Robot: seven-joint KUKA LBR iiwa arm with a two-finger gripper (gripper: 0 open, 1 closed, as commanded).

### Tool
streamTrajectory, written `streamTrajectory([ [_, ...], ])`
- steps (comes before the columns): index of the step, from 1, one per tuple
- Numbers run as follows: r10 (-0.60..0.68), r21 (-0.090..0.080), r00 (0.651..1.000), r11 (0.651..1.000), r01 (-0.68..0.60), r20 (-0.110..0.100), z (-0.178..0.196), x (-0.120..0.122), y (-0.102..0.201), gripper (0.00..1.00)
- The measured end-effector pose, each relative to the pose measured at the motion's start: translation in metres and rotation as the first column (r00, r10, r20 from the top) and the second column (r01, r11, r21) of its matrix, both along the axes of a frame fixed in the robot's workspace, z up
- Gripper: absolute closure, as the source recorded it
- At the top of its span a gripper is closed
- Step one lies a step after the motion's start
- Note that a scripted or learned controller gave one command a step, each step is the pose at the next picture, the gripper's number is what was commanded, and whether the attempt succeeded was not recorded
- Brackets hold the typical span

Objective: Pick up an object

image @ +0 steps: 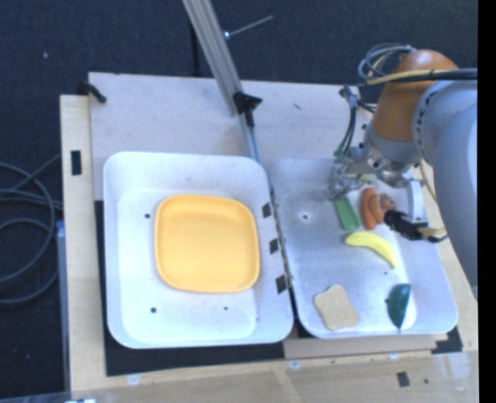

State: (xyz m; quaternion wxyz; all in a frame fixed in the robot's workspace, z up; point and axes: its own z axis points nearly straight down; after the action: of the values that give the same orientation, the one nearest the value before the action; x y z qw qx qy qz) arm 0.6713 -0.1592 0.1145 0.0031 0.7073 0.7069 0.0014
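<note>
From above, the tabletop point(172, 116) carries two shallow white bins side by side. The left bin point(130, 225) holds a yellow square plate point(206, 243), lying flat near its middle. A slanted metal rod point(216, 49) runs down from the upper edge toward the gap between the bins.

The right bin point(315, 242) holds the small items. A green stick-shaped piece point(346, 213) lies near the bin's upper middle, just beside an orange carrot-like piece point(370, 208) to its right. Below them lies a yellow banana point(372, 245), tilted, with its tip pointing toward the bin's right side. Near the lower edge sits a tan slice of bread point(337, 306), and well to its right a dark teal object point(398, 302) rests against the bin's lower right wall; its kind is too unclear to name.

The grey arm point(449, 133), with its orange band point(407, 91), reaches in from the right. Its gripper point(354, 176) sits low over the upper part of the right bin, just above the green piece and the carrot-like piece. Whether the gripper is open, closed or gripping anything cannot be told from this angle.
</note>
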Motion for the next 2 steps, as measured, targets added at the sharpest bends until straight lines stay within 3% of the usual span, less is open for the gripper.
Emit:
streamTrajectory([
  [2,0.001,0.002,1.0,1.0,-0.001,0.0,0.125,-0.006,0.006,1.0],
])
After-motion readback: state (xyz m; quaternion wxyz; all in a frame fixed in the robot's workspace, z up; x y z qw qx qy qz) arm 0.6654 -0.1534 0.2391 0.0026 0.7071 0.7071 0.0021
